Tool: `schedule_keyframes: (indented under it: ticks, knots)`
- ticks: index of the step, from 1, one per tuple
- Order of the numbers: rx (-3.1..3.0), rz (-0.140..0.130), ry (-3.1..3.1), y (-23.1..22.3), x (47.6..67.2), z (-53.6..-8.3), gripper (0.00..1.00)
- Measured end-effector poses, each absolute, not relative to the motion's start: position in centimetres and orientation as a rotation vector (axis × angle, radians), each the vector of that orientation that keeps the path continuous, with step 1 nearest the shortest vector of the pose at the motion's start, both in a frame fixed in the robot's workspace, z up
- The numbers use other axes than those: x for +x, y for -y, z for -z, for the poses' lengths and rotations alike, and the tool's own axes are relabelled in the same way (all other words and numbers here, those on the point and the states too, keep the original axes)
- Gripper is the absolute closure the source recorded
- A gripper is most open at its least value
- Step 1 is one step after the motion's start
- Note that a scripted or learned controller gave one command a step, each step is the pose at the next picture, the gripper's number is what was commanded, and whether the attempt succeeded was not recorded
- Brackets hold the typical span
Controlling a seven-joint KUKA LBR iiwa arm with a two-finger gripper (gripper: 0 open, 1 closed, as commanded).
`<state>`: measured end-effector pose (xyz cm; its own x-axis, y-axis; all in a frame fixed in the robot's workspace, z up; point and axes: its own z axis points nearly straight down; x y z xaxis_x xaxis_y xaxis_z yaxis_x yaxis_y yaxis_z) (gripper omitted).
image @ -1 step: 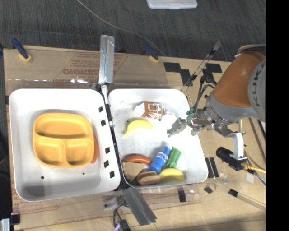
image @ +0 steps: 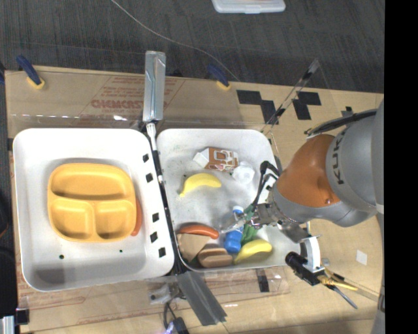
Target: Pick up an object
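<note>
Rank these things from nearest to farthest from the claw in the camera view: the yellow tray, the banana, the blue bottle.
Measured from the claw, low in the right bin:
1. Blue bottle, just below and left of it.
2. Banana, up and left, in the same bin.
3. Yellow tray, far left, in the other bin.

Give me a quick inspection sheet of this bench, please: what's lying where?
Surface: two white bins, left bin, right bin, on cardboard.
Job's things: banana, brown carton, red sausage, blue piece, yellow piece in right bin.
Clutter: yellow divided tray in left bin.
Grippers: gripper low over right bin's pile; grasp unclear.
Cables: thin wire across floor.
Surroundings: blue clamps, clear lid.
</note>
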<state>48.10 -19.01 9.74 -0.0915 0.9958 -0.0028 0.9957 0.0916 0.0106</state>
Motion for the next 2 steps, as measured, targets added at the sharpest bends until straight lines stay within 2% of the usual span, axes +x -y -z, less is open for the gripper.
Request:
schedule_keyframes:
  ticks: [1, 2]
  knots:
    - [2.110, -0.004, -2.323, 19.0, 48.0, -10.3, 1.00]
    - [2.284, -0.007, -2.149, 15.6, 49.6, -26.3, 1.00]
